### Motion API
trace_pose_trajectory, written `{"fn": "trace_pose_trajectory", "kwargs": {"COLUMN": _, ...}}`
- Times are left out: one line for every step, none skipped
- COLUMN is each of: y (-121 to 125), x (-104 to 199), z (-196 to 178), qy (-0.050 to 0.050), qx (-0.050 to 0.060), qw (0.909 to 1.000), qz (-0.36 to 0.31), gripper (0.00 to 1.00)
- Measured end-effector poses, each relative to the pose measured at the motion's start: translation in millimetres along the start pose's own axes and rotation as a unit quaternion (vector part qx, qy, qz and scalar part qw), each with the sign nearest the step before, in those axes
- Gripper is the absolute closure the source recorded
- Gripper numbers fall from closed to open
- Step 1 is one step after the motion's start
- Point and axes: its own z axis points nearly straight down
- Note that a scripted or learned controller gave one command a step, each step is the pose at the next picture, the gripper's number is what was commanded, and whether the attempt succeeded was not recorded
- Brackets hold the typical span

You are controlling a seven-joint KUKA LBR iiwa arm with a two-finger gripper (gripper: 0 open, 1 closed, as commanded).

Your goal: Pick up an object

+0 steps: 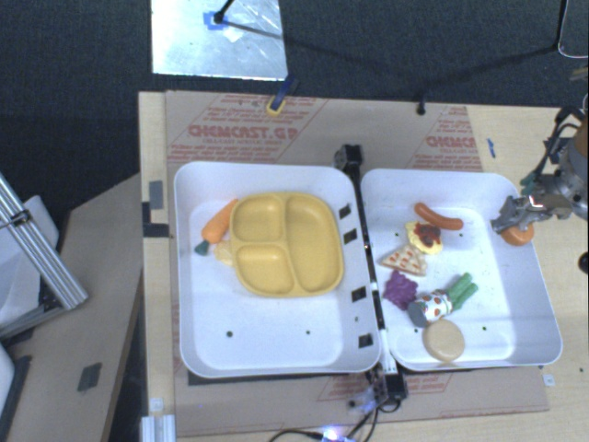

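Nearest the camera, in the right bin (538, 334), a round tan disc (444, 341) lies by the front wall. Just behind it, touching or nearly so: a small grey-and-white toy (425, 308) with a green piece (459, 289) angled up to the right, and a purple cluster (400, 289) just beside them on the left. Farther back in the same bin: a triangular pizza-like slice (406, 260), a yellow item with a dark red top (426, 237) touching the slice's upper edge, and a red-orange sausage (438, 216) near the rear.

Left bin (198, 339): a yellow three-compartment plate (281, 244) sits about mid-bin. An orange carrot (219, 220) lies tilted against the plate's left rim, green end pointing to the front left.

Arm enters from the right. Claw (515, 215) is over the right bin's far right rim, directly above a small orange object (519, 236) that sits at that rim. Cannot tell whether the claw is apart, together, or clamped on that object; contact unclear.

Both bins rest on a cardboard sheet (239, 122) on the desk (101, 247).
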Motion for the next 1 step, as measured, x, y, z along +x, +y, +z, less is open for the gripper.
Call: {"fn": "trace_pose_trajectory", "kwargs": {"y": -26.2, "x": 47.4, "z": 9.4, "qy": 0.001, "qx": 0.002, "qw": 1.0000, "qz": -0.001, "gripper": 1.00}}
